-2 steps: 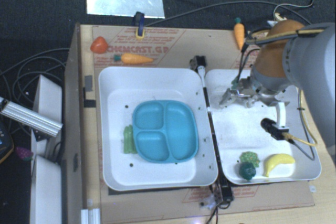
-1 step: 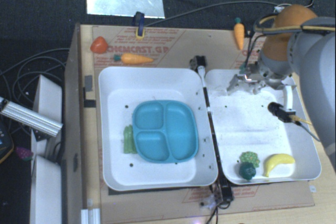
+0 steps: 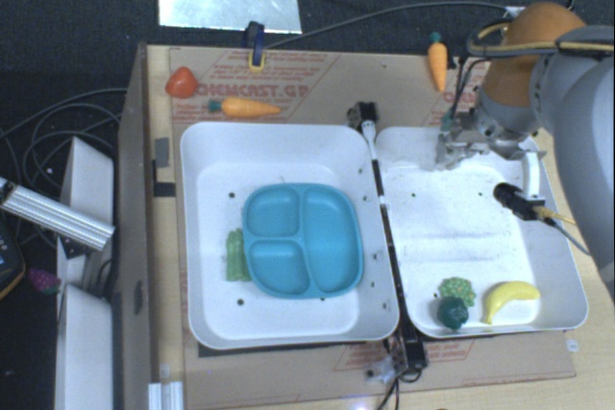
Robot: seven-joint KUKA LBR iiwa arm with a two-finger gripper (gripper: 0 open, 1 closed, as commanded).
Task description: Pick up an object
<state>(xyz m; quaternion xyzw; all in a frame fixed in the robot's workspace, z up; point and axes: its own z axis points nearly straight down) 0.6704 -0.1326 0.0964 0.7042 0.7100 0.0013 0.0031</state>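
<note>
Two shallow white bins sit side by side on the brown worktop [image 3: 288,77], and you are looking down on them at a slant. The left white bin [image 3: 207,206] holds a blue plastic divided plate [image 3: 302,239] with a small green toy vegetable [image 3: 235,256] touching its left edge. The right white bin [image 3: 461,226] holds three small things near its front edge: a yellow toy banana [image 3: 507,299], a light green toy broccoli [image 3: 456,288] and a dark green round toy [image 3: 452,313] just below the broccoli.

The grey arm reaches in from the right, and its hand [image 3: 452,149] hangs over the back left corner of the right bin. Nothing is seen between its fingers, and you cannot tell from here whether they are apart or together.

The relation that matters: every toy in the right bin lies toward the front edge, well apart from the hand, across bare bin floor. The banana sits furthest right, its long axis tilted from lower left to upper right. The broccoli and the dark round toy touch, which would likely make a clean grip harder, so the banana looks the easier pick.

Outside the bins, on the worktop behind them, lie an orange toy carrot [image 3: 246,108], a red toy tomato [image 3: 182,83] and a second orange carrot [image 3: 438,64].
</note>
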